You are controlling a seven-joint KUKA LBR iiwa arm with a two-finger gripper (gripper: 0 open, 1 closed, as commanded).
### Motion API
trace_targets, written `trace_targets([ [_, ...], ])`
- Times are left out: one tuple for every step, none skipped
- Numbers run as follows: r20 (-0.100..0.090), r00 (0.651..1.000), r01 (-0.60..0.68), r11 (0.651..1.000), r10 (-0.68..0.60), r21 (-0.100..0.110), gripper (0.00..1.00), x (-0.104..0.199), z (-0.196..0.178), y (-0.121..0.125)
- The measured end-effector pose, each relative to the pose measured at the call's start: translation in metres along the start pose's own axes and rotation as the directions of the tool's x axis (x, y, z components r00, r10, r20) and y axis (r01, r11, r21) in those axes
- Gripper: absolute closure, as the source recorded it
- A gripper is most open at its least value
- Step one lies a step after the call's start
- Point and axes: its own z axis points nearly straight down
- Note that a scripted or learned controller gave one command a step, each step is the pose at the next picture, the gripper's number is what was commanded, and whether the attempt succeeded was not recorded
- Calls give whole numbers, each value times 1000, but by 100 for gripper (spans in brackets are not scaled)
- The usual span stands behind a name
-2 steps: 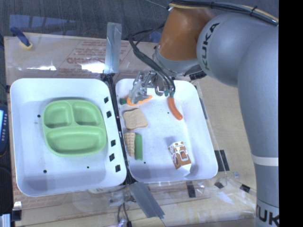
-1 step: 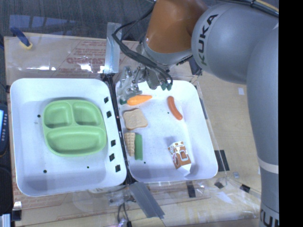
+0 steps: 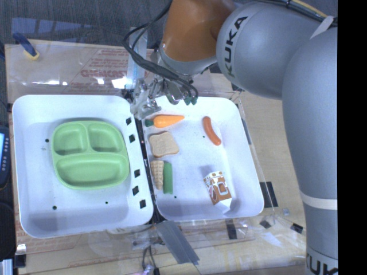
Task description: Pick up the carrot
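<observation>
While the grey arm (image 3: 269, 44) reaches in from the right, we see its gripper (image 3: 143, 105) hanging over the far left corner of the right bin (image 3: 243, 153), just above and to the left of the carrot (image 3: 167, 120). We cannot tell whether the metal fingers are spread or pressed together; the cables and wrist hardware crowd that spot, and nothing shows clearly between them.

We take the carrot as our landmark. It lies on the floor of the right bin near the far wall, orange body pointing right, green top pointing left towards the divider between the two bins. The gripper sits close to that green end, but we cannot say that it touches it.

Just nearer to us than the carrot lies a slice of toast (image 3: 163, 144). Nearer still, past the toast, a corn cob (image 3: 156, 173) and a green vegetable piece (image 3: 168, 177) lie side by side. To the right of the carrot, a sausage (image 3: 211, 130) lies on a slant. Well to the carrot's right and nearer to us rests a small brown and white carton (image 3: 218, 189).

Left of the carrot, across the divider, the left bin (image 3: 28, 153) holds a green divided plate (image 3: 90, 153).
</observation>
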Motion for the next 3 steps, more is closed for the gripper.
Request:
trace_targets([
  [0,860,511,860,-511,-1,100,-19,-38,59],
  [1,720,694,720,-694,-2,100,-39,-69,117],
  [-1,785,620,785,-620,-3,100,-17,-89,176],
])
